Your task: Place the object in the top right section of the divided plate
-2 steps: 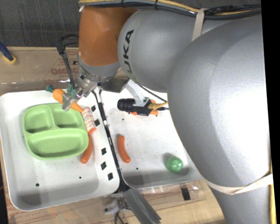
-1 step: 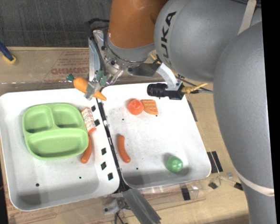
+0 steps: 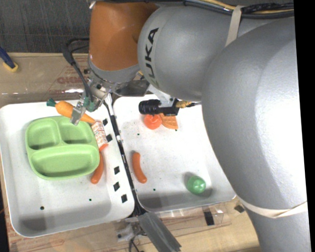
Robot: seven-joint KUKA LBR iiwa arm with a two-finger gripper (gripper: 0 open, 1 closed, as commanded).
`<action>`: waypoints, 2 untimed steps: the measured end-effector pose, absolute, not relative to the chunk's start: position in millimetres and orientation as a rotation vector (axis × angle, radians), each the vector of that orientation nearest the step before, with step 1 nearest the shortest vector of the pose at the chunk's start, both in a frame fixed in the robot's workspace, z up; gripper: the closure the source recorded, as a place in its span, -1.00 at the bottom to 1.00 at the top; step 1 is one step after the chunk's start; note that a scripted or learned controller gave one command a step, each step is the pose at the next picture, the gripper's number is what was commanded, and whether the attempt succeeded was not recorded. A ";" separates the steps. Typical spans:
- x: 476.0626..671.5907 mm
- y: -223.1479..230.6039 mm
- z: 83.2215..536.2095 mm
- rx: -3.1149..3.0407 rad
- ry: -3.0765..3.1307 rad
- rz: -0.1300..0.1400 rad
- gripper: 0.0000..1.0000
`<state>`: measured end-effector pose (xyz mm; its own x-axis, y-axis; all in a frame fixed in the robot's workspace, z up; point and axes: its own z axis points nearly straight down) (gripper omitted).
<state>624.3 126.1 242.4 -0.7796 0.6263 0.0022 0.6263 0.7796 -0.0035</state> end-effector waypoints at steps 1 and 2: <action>628.8 55.1 320.6 -1.148 -2.928 0.001 1.00; 629.1 56.0 329.6 -1.141 -2.929 0.003 1.00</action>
